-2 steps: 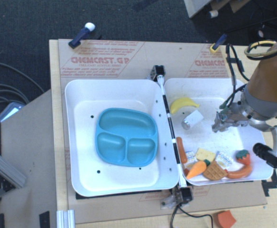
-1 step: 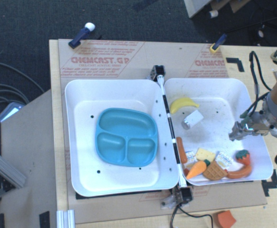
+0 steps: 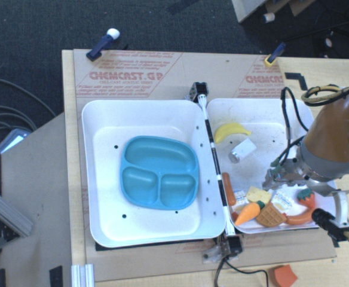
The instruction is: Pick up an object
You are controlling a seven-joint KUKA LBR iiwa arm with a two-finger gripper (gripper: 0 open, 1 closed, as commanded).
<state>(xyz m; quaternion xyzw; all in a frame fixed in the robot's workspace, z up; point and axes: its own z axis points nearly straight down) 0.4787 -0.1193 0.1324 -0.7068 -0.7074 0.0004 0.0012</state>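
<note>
White plastic forms both shallow bins on the bench. The left bin carries a blue divided plate lying flat near its middle. The right bin holds the loose things: a yellow banana near its back left, a small grey block just in front of the banana, and a huddle of toy food along the front edge (several pieces touch or overlap). In that huddle a slim red-brown sausage lies against the left wall, an orange carrot points toward the front left corner, a pale yellow cheese wedge sits just behind it, and a brown waffle-like piece lies beside the carrot.

The grey arm with its orange band comes in from the right, and the gripper hangs low over the right bin, just behind the cheese wedge. Whether it is apart or together I cannot tell; nothing is seen clamped in it.
</note>
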